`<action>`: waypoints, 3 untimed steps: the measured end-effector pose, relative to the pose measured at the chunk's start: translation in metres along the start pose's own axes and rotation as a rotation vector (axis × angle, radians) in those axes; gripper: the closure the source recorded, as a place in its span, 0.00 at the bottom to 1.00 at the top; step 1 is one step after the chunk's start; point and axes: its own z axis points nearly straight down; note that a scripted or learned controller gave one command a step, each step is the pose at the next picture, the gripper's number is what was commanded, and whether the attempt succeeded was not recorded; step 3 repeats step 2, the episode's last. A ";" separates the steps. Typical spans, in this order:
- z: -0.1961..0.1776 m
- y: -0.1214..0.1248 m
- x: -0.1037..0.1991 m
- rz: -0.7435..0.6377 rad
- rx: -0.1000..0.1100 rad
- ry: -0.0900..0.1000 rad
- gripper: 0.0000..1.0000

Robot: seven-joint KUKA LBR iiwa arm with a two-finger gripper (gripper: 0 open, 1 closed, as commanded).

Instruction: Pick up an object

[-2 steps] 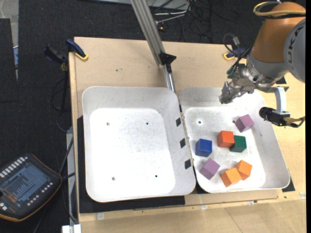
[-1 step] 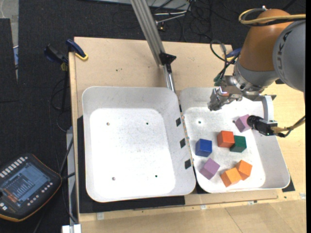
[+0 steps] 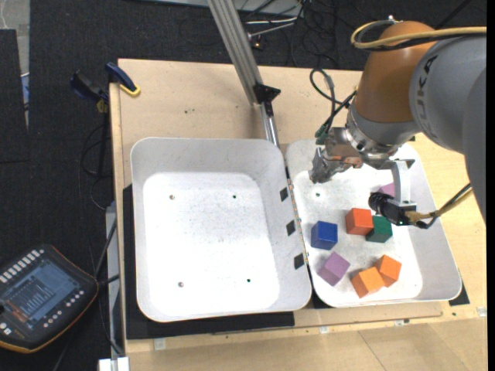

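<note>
My gripper (image 3: 323, 168) hangs over the far left part of the right bin (image 3: 433, 273), its dark fingers pointing down above bare bin floor. Nothing shows between them. Below it in the bin lie a blue cube (image 3: 325, 234), a purple cube (image 3: 335, 268), an orange cube (image 3: 359, 221) touching a green cube (image 3: 380, 229), and two more orange blocks (image 3: 368, 281) (image 3: 389, 269) near the front. A pink block (image 3: 387, 189) peeks out beside the wrist hardware.
The left bin (image 3: 205, 226) stands beside the right one, with black clips (image 3: 292, 226) along their shared edge. A slanted metal pole (image 3: 236, 37) rises behind the bins. A teach pendant (image 3: 39, 292) lies off the bench at lower left.
</note>
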 end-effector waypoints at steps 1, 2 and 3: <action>-0.007 -0.025 0.044 0.000 0.000 0.000 1.00; -0.027 -0.039 0.091 -0.001 -0.004 0.000 1.00; -0.027 -0.039 0.091 -0.001 -0.004 0.000 1.00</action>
